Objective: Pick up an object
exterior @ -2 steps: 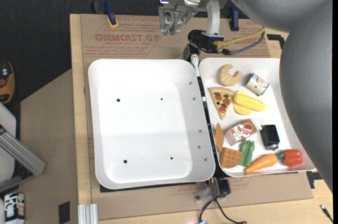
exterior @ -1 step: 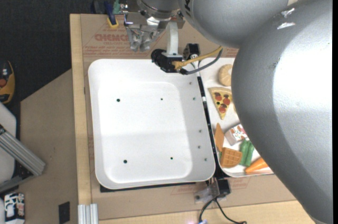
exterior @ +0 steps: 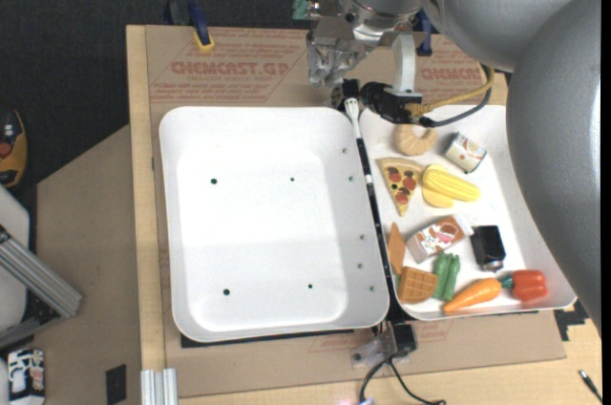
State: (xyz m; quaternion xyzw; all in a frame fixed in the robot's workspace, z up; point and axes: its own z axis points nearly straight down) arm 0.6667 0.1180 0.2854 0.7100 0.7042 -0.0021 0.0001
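My gripper point(exterior: 330, 74) hangs over the cardboard behind the bins, near the back corner where the two bins meet, with nothing visibly in it. The right bin point(exterior: 549, 303) holds toy foods: a tan bread roll point(exterior: 413, 140), a small white carton point(exterior: 466, 153), a pizza slice point(exterior: 401, 181), a yellow banana bunch point(exterior: 449, 186), a picture-printed box point(exterior: 436, 239), a black block point(exterior: 488, 245), a waffle point(exterior: 416, 285), a green vegetable point(exterior: 446, 277), a carrot point(exterior: 473, 295) and a red pepper point(exterior: 528, 284). The roll lies closest to the gripper.
The left bin point(exterior: 177, 202) sits beside the right one, their rims touching along the middle. The grey arm point(exterior: 535, 31) covers the upper right and overhangs the right bin's far edge. A blue-and-yellow clamp point(exterior: 200, 26) stands at the board's back edge.
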